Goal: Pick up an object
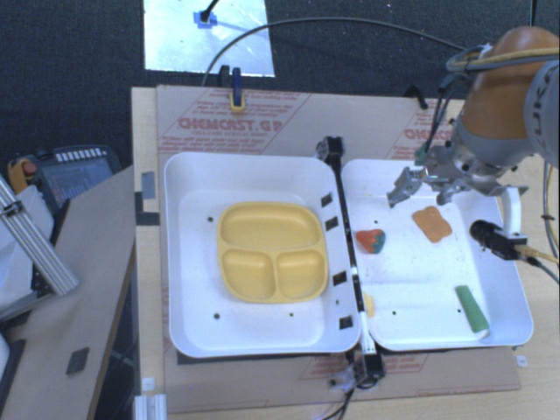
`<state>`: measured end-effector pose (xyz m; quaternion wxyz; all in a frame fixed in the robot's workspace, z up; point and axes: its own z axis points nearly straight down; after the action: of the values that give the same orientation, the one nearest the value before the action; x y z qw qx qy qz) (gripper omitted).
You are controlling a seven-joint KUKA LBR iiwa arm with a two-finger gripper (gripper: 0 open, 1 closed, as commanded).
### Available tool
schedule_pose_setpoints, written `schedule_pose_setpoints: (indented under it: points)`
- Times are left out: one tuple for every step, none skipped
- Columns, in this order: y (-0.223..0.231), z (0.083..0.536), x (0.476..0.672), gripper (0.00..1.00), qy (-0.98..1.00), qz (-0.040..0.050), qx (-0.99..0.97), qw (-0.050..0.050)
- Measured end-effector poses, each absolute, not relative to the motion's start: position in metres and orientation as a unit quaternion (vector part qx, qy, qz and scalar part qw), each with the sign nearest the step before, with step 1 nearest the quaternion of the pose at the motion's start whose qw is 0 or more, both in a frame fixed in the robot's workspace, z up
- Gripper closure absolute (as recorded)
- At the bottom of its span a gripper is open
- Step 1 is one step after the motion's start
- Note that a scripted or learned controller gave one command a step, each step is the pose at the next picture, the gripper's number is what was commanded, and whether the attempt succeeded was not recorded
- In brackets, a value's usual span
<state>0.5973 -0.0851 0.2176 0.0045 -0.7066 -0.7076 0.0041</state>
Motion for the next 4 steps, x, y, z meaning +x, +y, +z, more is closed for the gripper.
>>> schedule_pose_setpoints:
  points:
    - [-0.085, 0.225, 0.600, 0.00, -0.708, -0.0003, -0.706, -0.001]
    - [-0.084, 0.184, 0.600, 0.00, -0.708, 0.0003, -0.707, 0.000]
    - [-0.085, 0.121, 0.602, 0.00, -0.708, 0.0012, -0.707, 0.002]
    - [-0.084, 0.083, 0.602, 0.00, -0.707, 0.0005, -0.707, 0.001]
